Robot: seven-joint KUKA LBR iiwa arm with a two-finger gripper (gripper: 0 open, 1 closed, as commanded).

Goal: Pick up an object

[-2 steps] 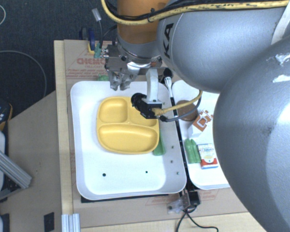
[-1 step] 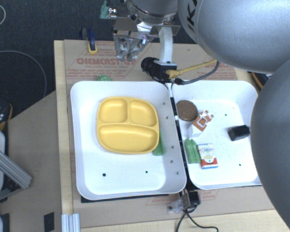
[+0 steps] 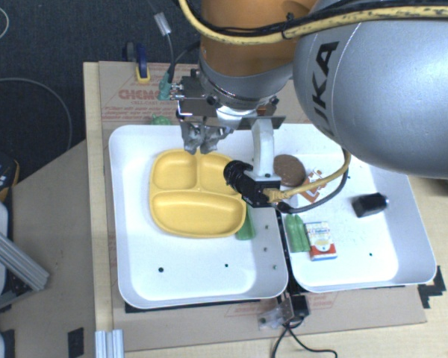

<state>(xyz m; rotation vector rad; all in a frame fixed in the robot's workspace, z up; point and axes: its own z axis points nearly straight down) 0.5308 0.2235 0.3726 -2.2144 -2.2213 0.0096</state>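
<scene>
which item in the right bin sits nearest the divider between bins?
The green rectangular packet, lying against the right bin's left wall. The red-and-white small box sits just right of it; the black block lies farther right.

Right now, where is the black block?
The black block lies in the right bin, near its right wall, to the right of the brown disc and above the small carton.

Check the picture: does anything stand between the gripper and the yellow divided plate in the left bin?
Nothing visible does. The gripper hangs right at the far rim of the yellow divided plate, with no object between them. The brown round object lies off to the side.
</scene>
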